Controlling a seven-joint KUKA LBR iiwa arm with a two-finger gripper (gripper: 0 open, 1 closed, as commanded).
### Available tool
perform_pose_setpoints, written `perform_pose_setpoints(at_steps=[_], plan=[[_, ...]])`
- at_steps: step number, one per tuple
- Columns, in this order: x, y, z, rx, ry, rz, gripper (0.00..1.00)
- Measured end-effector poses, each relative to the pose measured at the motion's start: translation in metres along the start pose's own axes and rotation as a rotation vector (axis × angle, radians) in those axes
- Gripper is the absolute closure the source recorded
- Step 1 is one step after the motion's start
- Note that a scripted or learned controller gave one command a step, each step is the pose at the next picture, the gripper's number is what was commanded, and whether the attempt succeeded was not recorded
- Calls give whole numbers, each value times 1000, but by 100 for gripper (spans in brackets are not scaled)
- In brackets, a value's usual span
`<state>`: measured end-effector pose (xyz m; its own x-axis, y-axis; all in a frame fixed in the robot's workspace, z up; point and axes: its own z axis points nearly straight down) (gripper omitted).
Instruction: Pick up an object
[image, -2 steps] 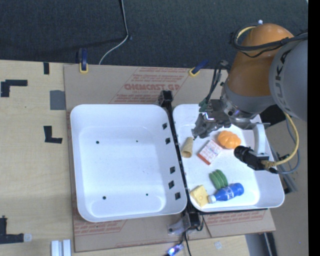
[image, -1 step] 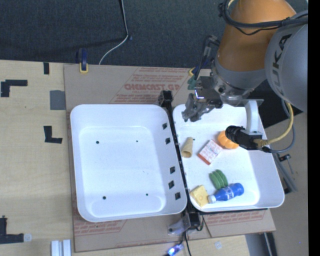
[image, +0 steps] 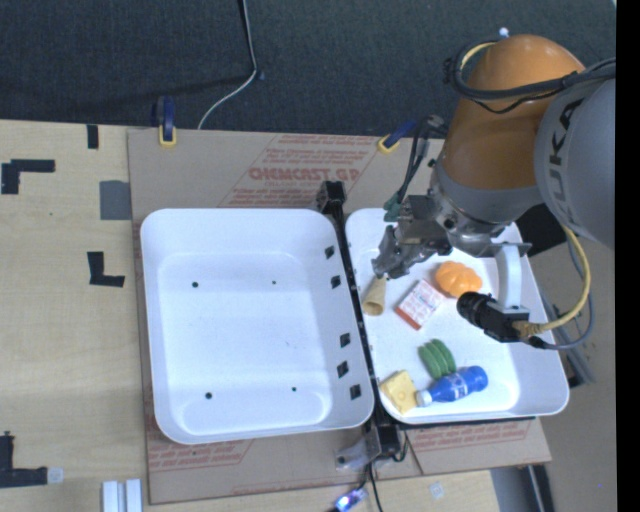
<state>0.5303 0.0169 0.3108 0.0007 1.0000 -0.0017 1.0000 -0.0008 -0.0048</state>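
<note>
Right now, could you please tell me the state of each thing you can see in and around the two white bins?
Grey two-finger gripper: low over the right bin, above the cone.
Tan cone-shaped piece: lying by the divider.
White and red packet: lying flat.
Orange round object: resting, partly under the arm.
Green ridged object: lying flat.
Blue plastic bottle: on its side.
Yellow block: at the near rim.
Left white bin: beside the right white bin.
</note>
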Motion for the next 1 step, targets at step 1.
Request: perform_pose_setpoints(at_steps=[1], plan=[[68, -8, -83, -11, 5, -11, 100]])
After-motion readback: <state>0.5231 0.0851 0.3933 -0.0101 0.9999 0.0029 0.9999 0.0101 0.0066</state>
